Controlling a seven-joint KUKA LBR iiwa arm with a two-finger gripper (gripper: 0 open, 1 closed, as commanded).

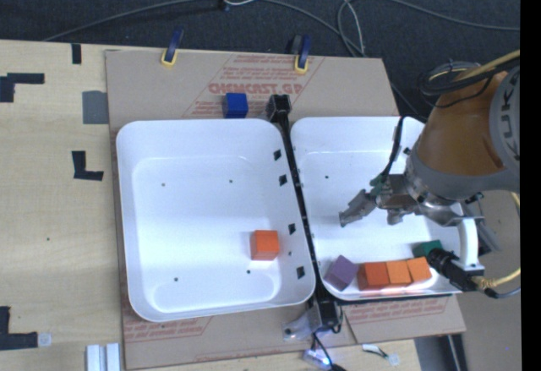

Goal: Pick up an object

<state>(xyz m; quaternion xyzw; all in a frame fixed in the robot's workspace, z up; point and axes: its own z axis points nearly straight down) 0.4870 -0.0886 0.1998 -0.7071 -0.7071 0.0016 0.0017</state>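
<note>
Even, fairly bright light is falling from above, leaving only soft shadows. The white bins (203,141) are glaring slightly, washing out their walls. Everything is looking a little soft and grainy.

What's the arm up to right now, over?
Gripper over right bin, holding nothing. Purple block and orange blocks lie at near rim. Nothing in the way.

The gripper (355,210) hangs over the right bin (338,134), fingers spread around bare floor. Below the jaws lie a purple block (341,272) and three orange blocks (394,274).
</note>
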